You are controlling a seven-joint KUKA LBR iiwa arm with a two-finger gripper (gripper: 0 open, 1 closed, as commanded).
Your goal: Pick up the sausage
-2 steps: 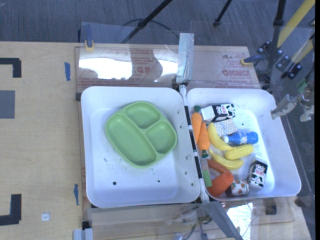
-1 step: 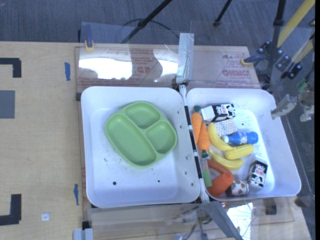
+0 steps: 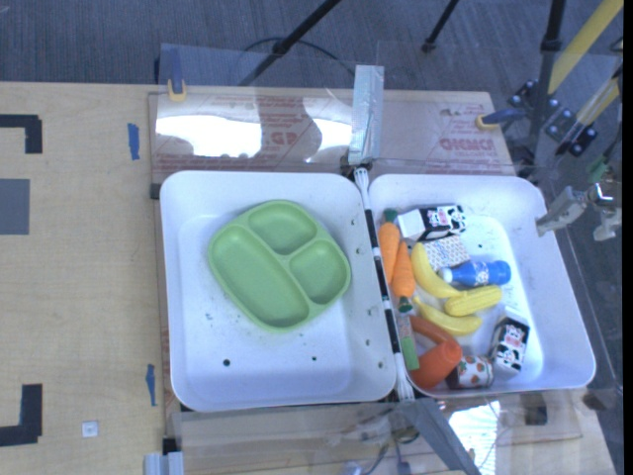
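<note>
The sausage point(image 3: 433, 329) is a short reddish-orange piece lying at a slant in the near-left part of the right bin point(image 3: 554, 295). It lies between a yellow banana point(image 3: 471, 301) above it and a fat orange toy point(image 3: 436, 365) below it. My gripper point(image 3: 586, 206) appears as pale grey parts at the right edge of the view. It sits outside the right bin's far-right rim, well away from the sausage, with nothing seen in it.
The right bin also holds a long orange carrot point(image 3: 399, 257) along its left wall, a second banana point(image 3: 431, 268), a blue bottle point(image 3: 479, 273), two cow-print cartons point(image 3: 437, 221) point(image 3: 510, 344) and a small can point(image 3: 476, 371). The left bin point(image 3: 198, 344) holds a green divided plate point(image 3: 279, 263).
</note>
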